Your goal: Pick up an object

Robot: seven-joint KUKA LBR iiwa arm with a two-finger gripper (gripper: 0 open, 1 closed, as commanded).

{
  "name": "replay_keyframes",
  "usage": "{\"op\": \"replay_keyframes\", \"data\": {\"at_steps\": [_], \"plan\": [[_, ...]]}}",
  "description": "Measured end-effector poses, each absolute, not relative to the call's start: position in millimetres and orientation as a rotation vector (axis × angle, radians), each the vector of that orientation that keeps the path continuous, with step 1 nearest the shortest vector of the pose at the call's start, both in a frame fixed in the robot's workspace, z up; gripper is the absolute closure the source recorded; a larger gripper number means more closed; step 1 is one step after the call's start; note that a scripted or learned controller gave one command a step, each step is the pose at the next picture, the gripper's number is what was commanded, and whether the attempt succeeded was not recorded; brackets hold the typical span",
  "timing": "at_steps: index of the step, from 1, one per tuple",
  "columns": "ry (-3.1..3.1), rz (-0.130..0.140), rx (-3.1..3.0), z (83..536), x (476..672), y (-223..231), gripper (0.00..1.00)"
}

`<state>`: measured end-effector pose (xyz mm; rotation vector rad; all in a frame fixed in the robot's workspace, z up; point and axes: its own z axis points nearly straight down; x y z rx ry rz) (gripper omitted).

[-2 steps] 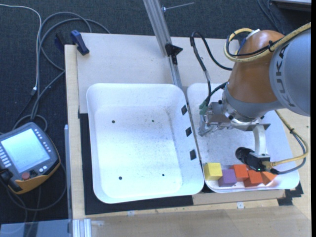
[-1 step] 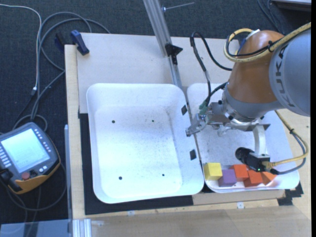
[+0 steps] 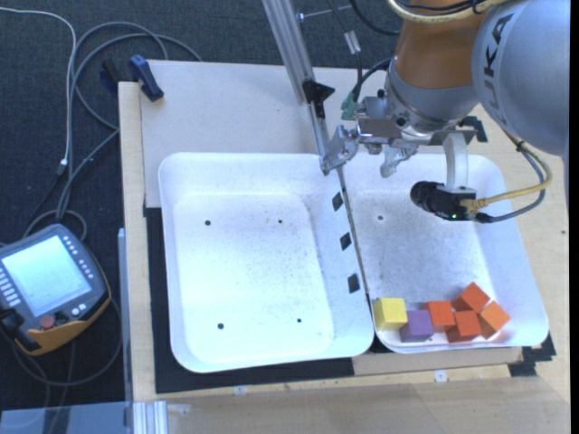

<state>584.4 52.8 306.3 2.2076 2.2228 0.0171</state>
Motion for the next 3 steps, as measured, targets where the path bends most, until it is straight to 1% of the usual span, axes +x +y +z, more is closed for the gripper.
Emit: {"op": "replay_keyframes", "data": {"at_steps": [1, 2, 3], "plan": [[2.225, -0.011, 2.228, 233.3, 566.4, 51.5, 0.0], [2.224, 0.001, 2.22, 248.7, 568.7, 51.9, 1.0], [2.225, -0.001, 2.22, 248.1, 568.5, 51.9, 0.0]]}}
